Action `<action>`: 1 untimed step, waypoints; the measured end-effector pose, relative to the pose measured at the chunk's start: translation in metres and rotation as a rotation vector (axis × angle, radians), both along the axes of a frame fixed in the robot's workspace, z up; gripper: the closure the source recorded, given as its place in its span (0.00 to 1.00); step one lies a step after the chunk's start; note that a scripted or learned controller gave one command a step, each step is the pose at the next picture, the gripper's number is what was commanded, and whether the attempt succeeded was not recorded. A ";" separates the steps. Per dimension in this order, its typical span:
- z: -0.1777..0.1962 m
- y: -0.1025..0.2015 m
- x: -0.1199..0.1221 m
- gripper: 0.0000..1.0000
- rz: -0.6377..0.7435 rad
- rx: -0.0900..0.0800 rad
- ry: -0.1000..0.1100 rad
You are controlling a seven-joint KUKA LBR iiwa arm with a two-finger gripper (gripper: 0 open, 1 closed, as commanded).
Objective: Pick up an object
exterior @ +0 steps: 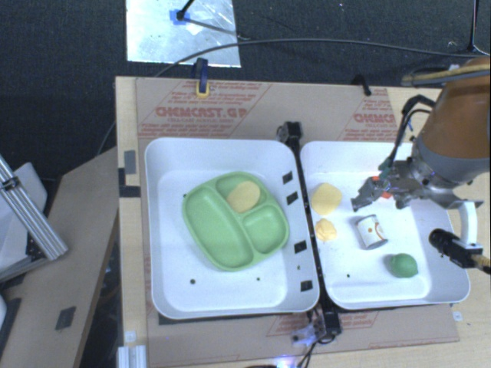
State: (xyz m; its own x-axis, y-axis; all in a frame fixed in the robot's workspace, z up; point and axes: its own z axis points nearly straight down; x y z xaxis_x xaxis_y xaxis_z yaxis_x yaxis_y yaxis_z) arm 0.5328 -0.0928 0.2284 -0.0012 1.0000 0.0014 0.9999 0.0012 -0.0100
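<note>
arm (460, 121): grey with orange band, reaches in from the right over the right bin's far right part
gripper (368, 198): dark, hangs over the right bin, pointing left, just above and beside the white cup
fingers: too dark and small from here, cannot tell if apart or together; nothing visibly between them
right bin (430, 290): white, shallow, holds four loose things
white cup (370, 231): small white cylinder with a mark on its side, lying tilted mid-bin, below the gripper
green ball (402, 264): round, green, near the bin's front right, just beside the cup's lower right
yellow lump (327, 198): larger yellow piece, at the bin's left side, near the divider
small yellow piece (326, 229): below the larger lump, possibly touching the left wall
left bin (176, 282): white, holds the green tray
green tray (222, 240): three compartments, lies at a slant mid-bin
yellow food item (244, 196): sits in the tray's upper compartment
desk (230, 102): board with red print under both bins
</note>
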 end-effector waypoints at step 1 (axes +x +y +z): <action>0.006 0.000 0.002 0.00 0.002 -0.001 -0.012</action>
State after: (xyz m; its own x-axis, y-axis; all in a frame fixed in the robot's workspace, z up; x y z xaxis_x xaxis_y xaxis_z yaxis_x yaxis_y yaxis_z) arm 0.5352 -0.0926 0.2339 -0.0033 1.0000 0.0001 1.0000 0.0033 0.0017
